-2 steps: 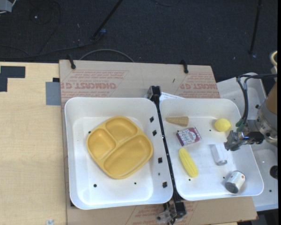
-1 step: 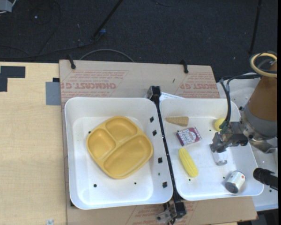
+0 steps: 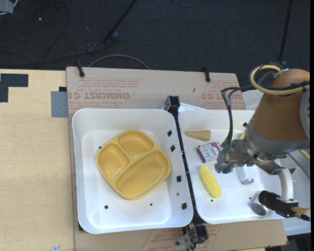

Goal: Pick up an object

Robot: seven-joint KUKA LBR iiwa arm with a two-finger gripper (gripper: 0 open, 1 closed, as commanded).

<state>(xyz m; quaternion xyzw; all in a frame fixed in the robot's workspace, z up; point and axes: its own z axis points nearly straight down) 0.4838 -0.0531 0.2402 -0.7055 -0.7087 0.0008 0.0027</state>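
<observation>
Gripper [image 3: 223, 163] sits low in right bin [image 3: 235, 213], between corn cob [image 3: 210, 180] and purple packet [image 3: 208, 151]. Can't tell jaw state. Yellow divided plate [image 3: 133, 163] in left bin [image 3: 89, 203].

A yellow divided plate [image 3: 134, 163] lies in the left white bin [image 3: 83, 140], both bins sit on a cardboard sheet [image 3: 125, 90] printed with red lettering atop the pale wooden desk [image 3: 26, 166], with black cables [image 3: 94, 35] on dark floor behind
</observation>
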